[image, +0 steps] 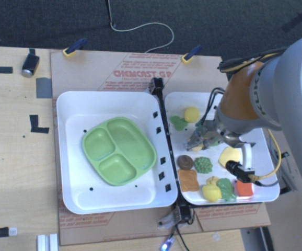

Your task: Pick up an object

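Observation:
The right bin (pixel 263 195) holds several small toy foods. A yellow ball (pixel 191 114) and a green leafy piece (pixel 178 123) lie at its far left. Nearer the front are a brown round piece (pixel 185 162), a bumpy green piece (pixel 203 164), a tan square (pixel 188 180), a yellow fruit (pixel 211 192), a green piece (pixel 225 188) and an orange-red block (pixel 244 189). A pale yellow piece (pixel 228 156) sits partly under the wrist. My gripper (pixel 200 140) is low over the bin's middle, just above the brown and bumpy green pieces.
The left bin (pixel 70 140) carries a green divided plate (pixel 118 149). A black divider (pixel 163 135) runs between the bins. The grey arm with its orange band (pixel 240 95) covers the right bin's far right. A small dark cylinder (pixel 30 64) lies on the bench at far left.

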